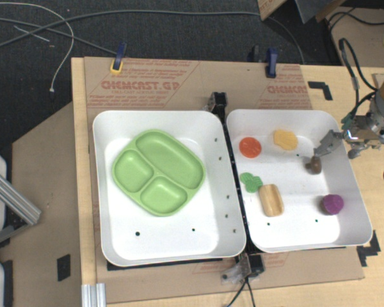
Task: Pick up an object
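Observation:
The right bin [345, 235] holds several small objects: an orange-red round piece [250, 147], a yellow lump [285, 139], a green piece [250, 182], a tan bread-like block [271, 199], a purple ball [333, 203] and a small brown piece [314, 165]. My gripper [340, 147] hangs over the bin's right rim, near the far corner. It is open, with nothing between its fingers. Its left fingertip [324, 144] sits just above and to the right of the brown piece.
The left bin [115, 235] carries a green divided plate [157, 171]. A black clamp [217, 101] stands at the far end of the ridge between the bins. Cables lie on the dark floor beyond the bench.

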`<state>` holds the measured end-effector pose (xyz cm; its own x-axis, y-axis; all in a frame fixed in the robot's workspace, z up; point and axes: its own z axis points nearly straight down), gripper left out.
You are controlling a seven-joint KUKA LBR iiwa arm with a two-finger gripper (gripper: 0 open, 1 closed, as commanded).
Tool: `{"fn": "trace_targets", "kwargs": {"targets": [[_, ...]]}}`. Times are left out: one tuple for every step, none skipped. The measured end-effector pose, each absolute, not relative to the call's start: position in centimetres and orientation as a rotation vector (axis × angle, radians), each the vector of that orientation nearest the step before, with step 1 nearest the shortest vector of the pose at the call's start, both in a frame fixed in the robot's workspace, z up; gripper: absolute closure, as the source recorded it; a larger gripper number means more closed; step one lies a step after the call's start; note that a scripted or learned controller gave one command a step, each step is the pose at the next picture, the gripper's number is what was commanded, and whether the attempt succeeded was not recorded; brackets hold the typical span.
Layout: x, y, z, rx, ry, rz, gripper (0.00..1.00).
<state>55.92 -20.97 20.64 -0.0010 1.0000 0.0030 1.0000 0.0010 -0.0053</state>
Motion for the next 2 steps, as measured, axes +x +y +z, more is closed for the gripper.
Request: {"fn": "trace_targets", "kwargs": {"targets": [[56.4, -21.5, 16.0, -2.218, -2.218, 0.003, 0.0], [56.6, -21.6, 11.7, -2.217, -2.217, 0.003, 0.0]]}}
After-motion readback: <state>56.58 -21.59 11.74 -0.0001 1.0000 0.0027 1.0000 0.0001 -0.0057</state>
